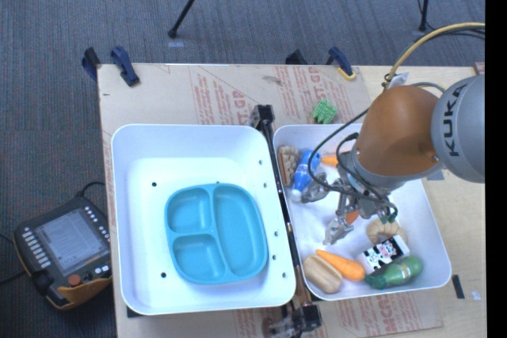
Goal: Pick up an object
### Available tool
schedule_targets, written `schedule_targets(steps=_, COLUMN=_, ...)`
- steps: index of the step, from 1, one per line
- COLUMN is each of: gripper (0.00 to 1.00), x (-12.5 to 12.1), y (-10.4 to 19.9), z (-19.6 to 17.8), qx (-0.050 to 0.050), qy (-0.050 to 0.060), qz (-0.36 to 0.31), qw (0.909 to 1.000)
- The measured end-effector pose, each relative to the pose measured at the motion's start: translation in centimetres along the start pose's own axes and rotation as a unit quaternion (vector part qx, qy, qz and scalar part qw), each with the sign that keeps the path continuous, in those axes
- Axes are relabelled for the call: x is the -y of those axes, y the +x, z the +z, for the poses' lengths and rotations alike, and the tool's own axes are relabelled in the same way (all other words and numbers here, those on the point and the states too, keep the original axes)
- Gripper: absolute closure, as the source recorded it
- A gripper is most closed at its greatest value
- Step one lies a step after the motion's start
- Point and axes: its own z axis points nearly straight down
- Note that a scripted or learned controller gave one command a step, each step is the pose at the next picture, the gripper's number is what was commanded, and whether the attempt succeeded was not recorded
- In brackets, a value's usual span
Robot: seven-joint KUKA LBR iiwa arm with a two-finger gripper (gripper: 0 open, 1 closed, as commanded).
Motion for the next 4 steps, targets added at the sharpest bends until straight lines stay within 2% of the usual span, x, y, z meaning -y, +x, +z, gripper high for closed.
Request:
schedule_targets(steps=1, gripper=0.0, x=-0.7, y=0.4, z=0.0, qx=0.0, qy=0.0, qz=-0.18, qw=0.9837)
schedule_targets(steps=2, gripper=0.0, x=0.1, y=3.8, z=0.0, qx=0.0, qy=0.0, qz=-0.337, qw=0.9417)
schedule_targets(steps=3, gripper=0.0, x=-1.3, y=7.2, z=-0.5, qx=0.015, qy=0.009, qz=-0.257, qw=0.9663)
schedule_targets(steps=4, gripper=0.0, x=-0.3, y=-0.7, z=0.0, qx=0.0, qy=0.0, qz=-0.261, qw=0.9654)
